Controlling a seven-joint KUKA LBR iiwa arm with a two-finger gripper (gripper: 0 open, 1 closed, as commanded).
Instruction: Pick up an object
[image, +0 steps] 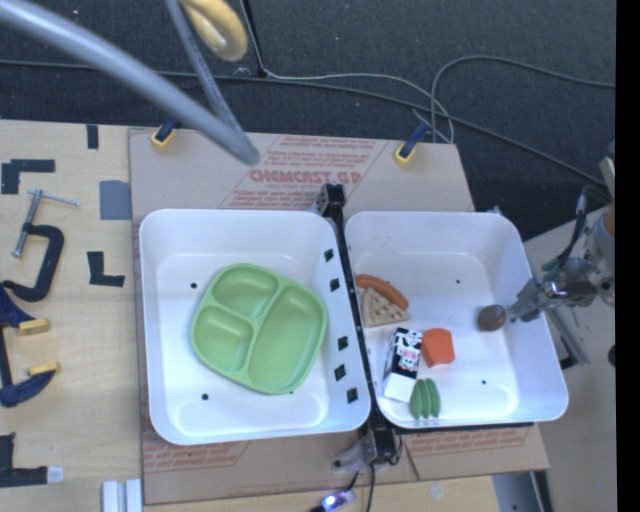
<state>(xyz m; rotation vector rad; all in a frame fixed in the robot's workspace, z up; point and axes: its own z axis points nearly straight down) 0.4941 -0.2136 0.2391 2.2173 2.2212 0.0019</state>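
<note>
The right bin (500, 238) holds several toy foods. A sausage (382, 290) lies on a pizza slice (377, 309) by the divider. A black-and-white milk carton (404, 363), an orange block (438, 347) and a green pea pod (425, 398) sit toward the front. A small brown round piece (490, 318) rests near the bin's right wall. My gripper (514, 310) reaches in over that wall from the right, its tip right against the brown piece. Whether it grips the piece is too small to tell.
The left bin (160, 240) holds a green divided plate (260, 327). A black divider (343, 300) runs between the bins. Clamps (35, 250) lie on the bench at far left. A grey pole (130, 75) crosses the top left.
</note>
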